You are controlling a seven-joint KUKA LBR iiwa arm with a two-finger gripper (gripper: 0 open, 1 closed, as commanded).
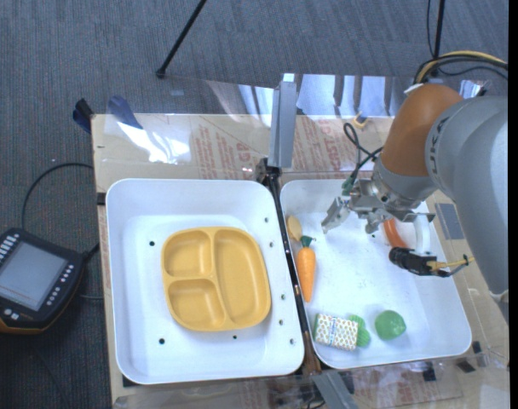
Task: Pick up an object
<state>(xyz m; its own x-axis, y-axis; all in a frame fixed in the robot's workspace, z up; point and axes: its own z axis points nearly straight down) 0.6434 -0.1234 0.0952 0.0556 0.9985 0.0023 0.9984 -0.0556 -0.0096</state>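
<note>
arm [476, 156]: grey casing | orange band | black cables | metal fingers [334, 216]

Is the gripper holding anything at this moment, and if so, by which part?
Nothing is held. The gripper hangs open over bare floor of the right bin, apart from the carrot and the other items.

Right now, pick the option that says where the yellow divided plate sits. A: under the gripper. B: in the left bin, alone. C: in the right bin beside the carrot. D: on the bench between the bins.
B: the yellow divided plate lies flat in the left bin, while the carrot and the gripper are over in the right bin.
</note>
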